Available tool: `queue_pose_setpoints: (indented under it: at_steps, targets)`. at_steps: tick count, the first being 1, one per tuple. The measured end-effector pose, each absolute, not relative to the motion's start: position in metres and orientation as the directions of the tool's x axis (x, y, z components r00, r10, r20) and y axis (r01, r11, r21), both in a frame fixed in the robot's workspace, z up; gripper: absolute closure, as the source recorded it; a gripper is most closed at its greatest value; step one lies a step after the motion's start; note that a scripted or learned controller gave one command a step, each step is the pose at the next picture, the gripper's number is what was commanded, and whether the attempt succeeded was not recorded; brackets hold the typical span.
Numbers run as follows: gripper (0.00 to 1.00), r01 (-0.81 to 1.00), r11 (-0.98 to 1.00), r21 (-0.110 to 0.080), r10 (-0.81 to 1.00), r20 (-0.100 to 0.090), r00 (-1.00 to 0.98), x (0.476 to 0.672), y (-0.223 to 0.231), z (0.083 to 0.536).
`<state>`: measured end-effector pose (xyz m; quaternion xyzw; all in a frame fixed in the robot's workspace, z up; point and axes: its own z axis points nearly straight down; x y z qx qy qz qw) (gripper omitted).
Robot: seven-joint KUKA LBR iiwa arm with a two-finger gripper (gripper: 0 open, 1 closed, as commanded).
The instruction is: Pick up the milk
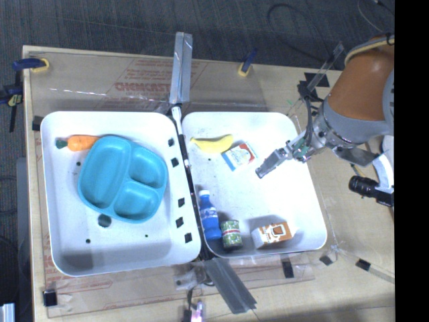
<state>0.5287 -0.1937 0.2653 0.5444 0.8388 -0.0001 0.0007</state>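
Note:
The milk (238,155) is a small white carton with blue and red print. It lies on its side in the upper part of the right bin (305,200), just right of a banana (212,143). My gripper (269,164) hangs over the right bin, a short way to the right of the milk and slightly lower in the view, apart from it. It points down-left toward the bin's middle. I see nothing held in it. The grey arm with its orange band (365,79) comes in from the right edge.
Along the right bin's front wall lie a blue bottle (209,217), a green can (231,235) and an orange-and-white box (271,233). The left bin (60,247) holds a blue divided plate (124,178) and a carrot (80,141).

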Motion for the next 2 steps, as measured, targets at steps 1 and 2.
queue_pose_setpoints:
  at_steps: [1,2]
  targets:
    - [0.00,0.826,0.563,-0.003,0.826,0.003,-0.563,0.4762,-0.1778,0.2388]
    - [0.00,0.826,0.563,-0.003,0.826,0.003,-0.563,0.4762,-0.1779,0.2389]
